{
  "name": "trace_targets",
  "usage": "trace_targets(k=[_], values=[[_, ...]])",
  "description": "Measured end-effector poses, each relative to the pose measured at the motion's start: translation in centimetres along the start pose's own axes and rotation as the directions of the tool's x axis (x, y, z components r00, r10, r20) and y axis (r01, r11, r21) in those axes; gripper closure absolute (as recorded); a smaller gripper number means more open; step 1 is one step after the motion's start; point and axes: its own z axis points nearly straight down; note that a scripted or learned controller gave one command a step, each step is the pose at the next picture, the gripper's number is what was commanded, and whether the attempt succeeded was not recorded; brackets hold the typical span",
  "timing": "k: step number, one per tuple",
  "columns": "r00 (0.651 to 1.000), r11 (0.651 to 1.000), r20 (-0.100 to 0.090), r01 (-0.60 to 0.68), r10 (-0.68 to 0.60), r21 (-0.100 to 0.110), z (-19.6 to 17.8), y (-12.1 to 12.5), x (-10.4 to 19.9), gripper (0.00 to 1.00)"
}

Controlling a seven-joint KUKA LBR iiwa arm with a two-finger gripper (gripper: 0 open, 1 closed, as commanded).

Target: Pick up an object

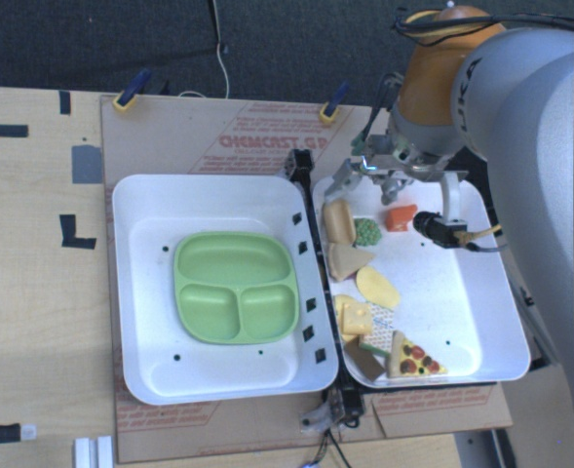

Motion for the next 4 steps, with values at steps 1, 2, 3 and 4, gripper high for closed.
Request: trace_targets(k=[1, 2, 3, 4], values=[[1.0, 1.0, 0.0, -0.002, 0.002, 0.0, 0.0, 1.5, 1.1, 0.0], [1.0, 1.0, 0.002, -0.003, 0.003, 0.001, 0.0, 1.4, 2.4, 0.0], [1.0, 1.0, 0.002, -0.005, 0.005, 0.002, -1.7, -2.0, -0.3, 0.0], [1.0, 1.0, 0.002, -0.003, 0.003, 0.003, 0.1, -1.5, 0.4, 0.0]])
